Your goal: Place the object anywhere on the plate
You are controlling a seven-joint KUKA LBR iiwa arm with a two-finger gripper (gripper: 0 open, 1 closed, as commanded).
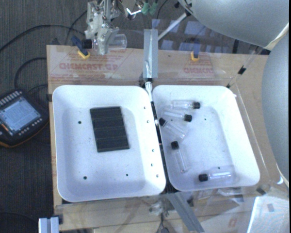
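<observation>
we see the gripper [103,25] up beyond the far rim of the left bin [63,144], over the bench board and well apart from both bins. a clear vial [115,40] seems to sit at its fingers, but the glass blurs into the metal and we cannot tell how wide the fingers stand or whether they truly clasp it.

the dark ribbed plate [109,128] lies flat in the left bin, a little toward the far side, with bare white floor on all four sides of it, widest toward the near rim. none of its edges touches a wall.

in the right bin [242,135] we count several clear vials with black caps: one [184,104] by the far wall, one [178,115] just beside it, one [178,155] lying along the middle, and one [216,175] close to the near rim. the two bins meet along a shared middle rim. a teach pendant [14,118] rests off the bench to the left.
</observation>
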